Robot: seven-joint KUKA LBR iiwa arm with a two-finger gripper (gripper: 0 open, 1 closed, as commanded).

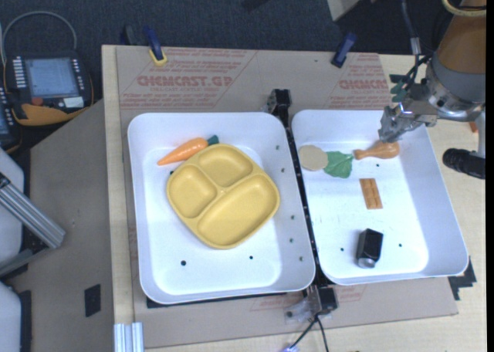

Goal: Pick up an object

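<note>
In the right bin [432, 211] several small items lie loose. A tan toy drumstick [377, 152] rests near the bin's far edge, with a green leaf piece [338, 164] and a beige round disc [312, 158] to its left. An orange-brown bar [371, 193] lies mid-bin and a black block [370, 247] sits toward the front. My gripper [392, 133] hangs at the drumstick's right end, just above or touching it; I cannot tell which.
The left bin [147, 219] holds a yellow divided plate [223, 194] and a toy carrot [184, 150] behind it. A black clamp [279, 100] sits between the bins at the back. The arm's orange band [463, 42] rises at the far right.
</note>
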